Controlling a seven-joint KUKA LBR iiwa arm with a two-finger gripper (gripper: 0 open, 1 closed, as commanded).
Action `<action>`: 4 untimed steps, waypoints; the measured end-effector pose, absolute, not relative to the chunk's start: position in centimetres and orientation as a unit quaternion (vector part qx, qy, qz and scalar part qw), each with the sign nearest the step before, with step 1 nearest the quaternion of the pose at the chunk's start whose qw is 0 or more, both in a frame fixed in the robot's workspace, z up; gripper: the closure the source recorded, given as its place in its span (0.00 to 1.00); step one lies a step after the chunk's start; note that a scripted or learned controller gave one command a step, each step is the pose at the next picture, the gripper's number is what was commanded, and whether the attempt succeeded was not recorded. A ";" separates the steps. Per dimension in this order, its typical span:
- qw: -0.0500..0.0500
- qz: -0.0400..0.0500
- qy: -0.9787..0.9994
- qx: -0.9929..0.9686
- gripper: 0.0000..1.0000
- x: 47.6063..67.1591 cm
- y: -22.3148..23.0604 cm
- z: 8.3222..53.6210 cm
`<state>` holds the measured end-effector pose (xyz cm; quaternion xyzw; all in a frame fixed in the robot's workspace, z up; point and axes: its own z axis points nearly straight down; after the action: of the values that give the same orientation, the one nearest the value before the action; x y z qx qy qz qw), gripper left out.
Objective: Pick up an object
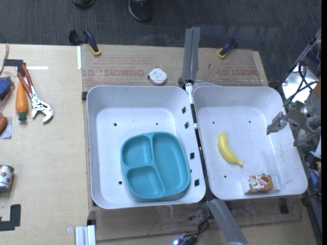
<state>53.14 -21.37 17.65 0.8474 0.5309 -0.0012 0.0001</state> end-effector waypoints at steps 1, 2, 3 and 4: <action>-0.002 -0.002 0.491 0.871 0.00 48.6 -15.4 13.3; -0.002 0.000 0.240 0.971 0.00 47.8 -20.2 9.2; -0.017 -0.001 0.410 0.912 0.00 47.7 -20.8 8.9; -0.008 -0.002 0.411 0.911 1.00 47.8 -21.2 9.8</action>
<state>47.80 -21.23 9.83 0.9114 0.4115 -0.0017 -0.0082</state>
